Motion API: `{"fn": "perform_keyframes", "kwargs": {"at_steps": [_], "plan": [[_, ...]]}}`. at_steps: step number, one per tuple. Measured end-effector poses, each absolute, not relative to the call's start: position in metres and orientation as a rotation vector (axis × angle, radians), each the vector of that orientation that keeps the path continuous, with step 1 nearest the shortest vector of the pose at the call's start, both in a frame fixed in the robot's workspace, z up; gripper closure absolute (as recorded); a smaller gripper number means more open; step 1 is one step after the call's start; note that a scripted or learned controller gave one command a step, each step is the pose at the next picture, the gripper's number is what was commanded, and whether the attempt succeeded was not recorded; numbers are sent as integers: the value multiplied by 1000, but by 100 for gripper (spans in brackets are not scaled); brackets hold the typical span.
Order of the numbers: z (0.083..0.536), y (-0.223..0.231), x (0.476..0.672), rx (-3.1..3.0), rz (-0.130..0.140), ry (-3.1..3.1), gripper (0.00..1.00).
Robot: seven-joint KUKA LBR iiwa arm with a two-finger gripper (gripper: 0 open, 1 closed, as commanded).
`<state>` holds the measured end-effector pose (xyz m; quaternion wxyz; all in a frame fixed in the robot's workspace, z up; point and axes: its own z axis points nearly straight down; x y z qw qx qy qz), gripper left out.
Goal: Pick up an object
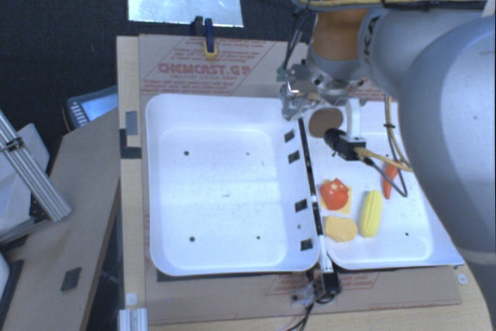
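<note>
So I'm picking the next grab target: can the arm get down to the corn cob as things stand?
Probably yes. The corn cob lies bare in the right bin, apart from the red piece and yellow piece; nothing covers it.

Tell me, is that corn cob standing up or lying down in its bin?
Lying down. The corn cob rests flat on the floor of the right bin, lengthwise beside the red piece.

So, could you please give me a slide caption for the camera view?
KUKA arm's gripper hangs over the right bin, which holds a toy tomato, corn cob and yellow piece.
</note>
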<state>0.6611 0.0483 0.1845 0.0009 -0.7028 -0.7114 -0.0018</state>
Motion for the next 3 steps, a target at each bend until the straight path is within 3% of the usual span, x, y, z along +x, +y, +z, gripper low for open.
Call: {"fn": "perform_keyframes", "kwargs": {"at_steps": [1, 2, 3], "plan": [[185, 80, 669, -2214, -5, -2230, 100], [185, 84, 669, -2217, -4, -2228, 100], [363, 135, 670, -2218, -31, -2240, 100]]}}
